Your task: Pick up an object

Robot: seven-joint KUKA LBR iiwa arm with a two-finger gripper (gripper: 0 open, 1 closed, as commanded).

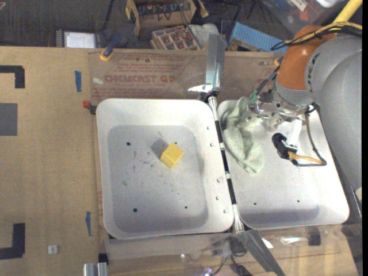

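Yellow block [172, 155] sits near the middle of the left bin [109, 125], tilted a bit, nothing touching it. Right of that bin, just past the shared rim, a pale green cloth [242, 138] lies crumpled along the near side of the right bin [322, 206]. The gripper [265, 111] is down at the cloth's upper edge, well apart from the block; can't tell if it's grabbing anything. Cardboard-covered worktop [46, 171] stretches left of the left bin.
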